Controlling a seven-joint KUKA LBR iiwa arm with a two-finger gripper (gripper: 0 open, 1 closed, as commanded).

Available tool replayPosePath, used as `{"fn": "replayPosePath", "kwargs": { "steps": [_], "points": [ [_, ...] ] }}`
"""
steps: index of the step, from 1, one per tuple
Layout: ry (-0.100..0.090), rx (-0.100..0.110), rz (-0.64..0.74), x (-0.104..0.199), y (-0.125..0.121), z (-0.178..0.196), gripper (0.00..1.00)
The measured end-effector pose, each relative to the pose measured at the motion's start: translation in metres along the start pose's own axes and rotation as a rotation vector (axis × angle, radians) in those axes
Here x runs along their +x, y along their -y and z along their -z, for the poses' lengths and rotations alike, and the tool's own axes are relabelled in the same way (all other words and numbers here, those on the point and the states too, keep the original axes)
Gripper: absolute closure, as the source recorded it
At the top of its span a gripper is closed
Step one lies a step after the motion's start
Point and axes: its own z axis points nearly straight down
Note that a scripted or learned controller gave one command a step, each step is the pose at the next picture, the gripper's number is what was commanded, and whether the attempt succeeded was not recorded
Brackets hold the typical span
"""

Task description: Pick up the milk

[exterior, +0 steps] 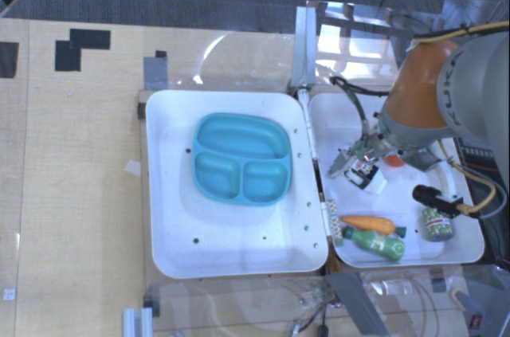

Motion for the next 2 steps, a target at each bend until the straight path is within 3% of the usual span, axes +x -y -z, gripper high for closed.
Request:
{"fn": "replayPosePath", "kwargs": {
  "steps": [1, 2],
  "points": [
    [0.002, -0.006, 0.002, 0.000, -0.003, 0.012, 1.00],
    [-0.002, 0.004, -0.013, 0.028, -0.092, 0.097, 1.00]
  ]
}}
